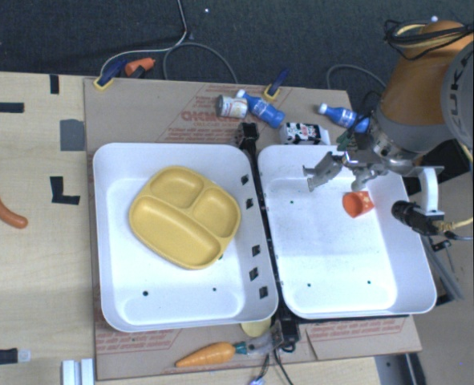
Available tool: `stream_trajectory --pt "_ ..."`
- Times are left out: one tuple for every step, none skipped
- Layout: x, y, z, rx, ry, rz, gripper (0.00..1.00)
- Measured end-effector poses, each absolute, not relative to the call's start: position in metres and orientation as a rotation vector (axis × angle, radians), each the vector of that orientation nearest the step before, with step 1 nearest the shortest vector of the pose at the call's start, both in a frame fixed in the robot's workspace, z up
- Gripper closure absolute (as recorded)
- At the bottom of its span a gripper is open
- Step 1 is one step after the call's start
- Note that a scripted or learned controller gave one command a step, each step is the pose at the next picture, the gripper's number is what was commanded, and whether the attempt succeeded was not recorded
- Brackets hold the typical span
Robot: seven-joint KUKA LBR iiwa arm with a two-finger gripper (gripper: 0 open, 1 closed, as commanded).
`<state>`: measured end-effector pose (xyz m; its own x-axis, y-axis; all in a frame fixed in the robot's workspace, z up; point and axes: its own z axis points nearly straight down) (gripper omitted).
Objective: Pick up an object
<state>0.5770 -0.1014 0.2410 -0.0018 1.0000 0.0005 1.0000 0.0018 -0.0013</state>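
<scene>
Two white bins [108, 239] sat on the bench. At the right, the gripper [342, 176] was spread wide, beside the orange block [358, 204]. It might miss, bumping it away.

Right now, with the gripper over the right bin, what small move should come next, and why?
Probably a short move down onto the orange object: the gripper hangs just above it in the right bin, with nothing seen between its fingers.
</scene>
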Motion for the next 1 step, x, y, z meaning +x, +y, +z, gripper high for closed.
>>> stream_trajectory --pt "0.5771 -0.1547 0.1725 -2.223 -2.215 0.009 0.00"
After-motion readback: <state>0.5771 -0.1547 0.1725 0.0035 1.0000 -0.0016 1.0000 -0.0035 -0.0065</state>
